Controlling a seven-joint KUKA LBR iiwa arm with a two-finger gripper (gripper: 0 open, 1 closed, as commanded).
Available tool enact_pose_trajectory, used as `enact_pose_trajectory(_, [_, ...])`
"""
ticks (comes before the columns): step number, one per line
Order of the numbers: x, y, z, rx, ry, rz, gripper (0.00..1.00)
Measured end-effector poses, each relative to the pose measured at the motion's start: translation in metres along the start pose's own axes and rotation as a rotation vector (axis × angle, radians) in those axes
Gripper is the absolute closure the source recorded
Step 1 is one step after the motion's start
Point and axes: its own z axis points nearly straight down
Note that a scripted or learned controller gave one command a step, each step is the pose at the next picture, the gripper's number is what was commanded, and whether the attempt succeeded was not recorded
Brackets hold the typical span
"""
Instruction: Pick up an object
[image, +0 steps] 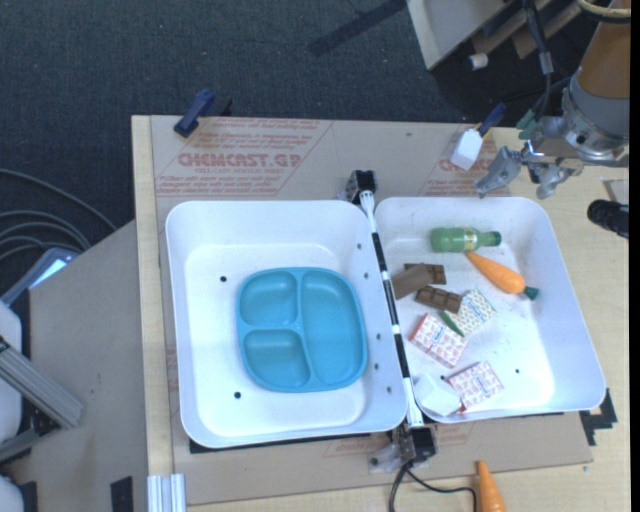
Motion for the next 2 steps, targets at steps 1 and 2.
enact_pose_trajectory(1, [0.034, -0.025, 0.135, 0.002, 0.001, -0.001, 0.0])
enact_pose_trajectory(2, [-0.005, 0.013, 0.106, -0.002, -0.001, 0.001, 0.0])
